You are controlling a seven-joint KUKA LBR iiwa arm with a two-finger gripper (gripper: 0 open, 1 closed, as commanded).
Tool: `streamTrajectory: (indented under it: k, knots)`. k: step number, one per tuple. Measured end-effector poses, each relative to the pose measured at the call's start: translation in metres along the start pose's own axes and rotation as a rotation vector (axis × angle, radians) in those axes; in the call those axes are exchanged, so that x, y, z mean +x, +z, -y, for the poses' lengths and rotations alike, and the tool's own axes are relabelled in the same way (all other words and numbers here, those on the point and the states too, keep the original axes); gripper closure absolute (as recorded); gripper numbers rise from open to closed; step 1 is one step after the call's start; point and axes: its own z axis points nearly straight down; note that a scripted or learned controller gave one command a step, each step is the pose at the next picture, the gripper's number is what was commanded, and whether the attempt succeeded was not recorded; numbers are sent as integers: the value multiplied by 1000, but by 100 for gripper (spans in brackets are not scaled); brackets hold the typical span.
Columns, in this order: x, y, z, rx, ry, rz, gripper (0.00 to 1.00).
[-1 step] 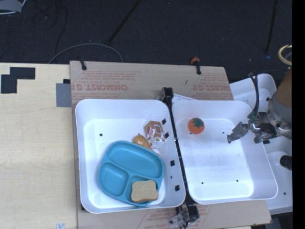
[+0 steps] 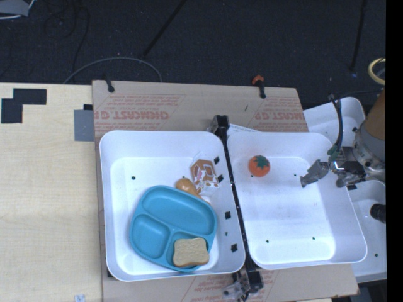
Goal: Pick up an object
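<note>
**Claw hangs over the right bin, nothing in it yet**

The biggest worry is a grab at bare plastic. The right bin (image 2: 296, 231) has only a small tomato (image 2: 259, 165) in it, sitting toward its far left corner, while the claw (image 2: 313, 176) hovers over the right side of that bin, well apart from the tomato. If it drops straight down from there, I'd expect it to shut on nothing. And if it does reach the tomato, that round shape looks likely to roll or squirt out from a pinch that lands off centre.

The left bin (image 2: 116, 168) is more crowded: a blue divided plate (image 2: 165, 225) with a slice of bread (image 2: 191, 252) in its near right section, and just beyond the plate a wrapped snack (image 2: 203, 173) beside a small orange-brown lump (image 2: 184, 185). These sit close together, so a reach there could knock one into another.

The arm (image 2: 371, 140) comes in from the right edge, wrist low over the bin's right wall, claw pointing left. Its fingers look spread apart, gripping nothing.
</note>
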Motion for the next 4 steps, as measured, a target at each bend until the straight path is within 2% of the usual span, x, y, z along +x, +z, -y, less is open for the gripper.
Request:
streamTrajectory:
  k: [3, 4]
  knots:
    - [11, 145, -6, 3, 1, -1, 0]
    - [10, 133, -6, 2, 5, 0, 100]
